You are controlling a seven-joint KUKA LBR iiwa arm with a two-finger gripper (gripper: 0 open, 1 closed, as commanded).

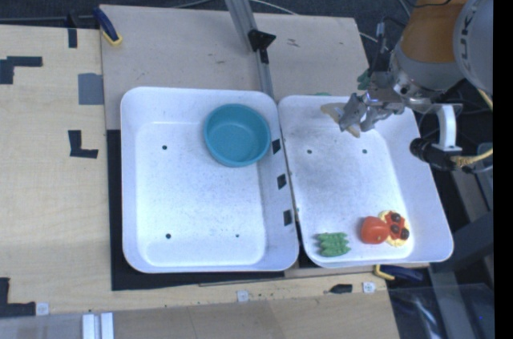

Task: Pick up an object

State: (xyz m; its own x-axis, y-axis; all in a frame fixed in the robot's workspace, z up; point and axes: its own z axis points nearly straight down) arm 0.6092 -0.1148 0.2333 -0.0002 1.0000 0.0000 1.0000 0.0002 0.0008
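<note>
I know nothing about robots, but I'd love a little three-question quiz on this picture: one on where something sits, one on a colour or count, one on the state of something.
1. Where is the round blue bowl?
A. In the left white bin, near its far edge
B. In the right white bin
C. On the wooden bench

2. How many small toys lie in the right bin's near end?
A. One
B. Two
C. Four

3. Where is the gripper now?
A. Over the blue bowl
B. Over the right bin's far end
C. Resting on the green toy

Answers: 1 A, the bowl sits inside the left bin. 2 B, the green toy and a red-and-yellow toy. 3 B, it hangs above the far end, well away from both toys.
</note>
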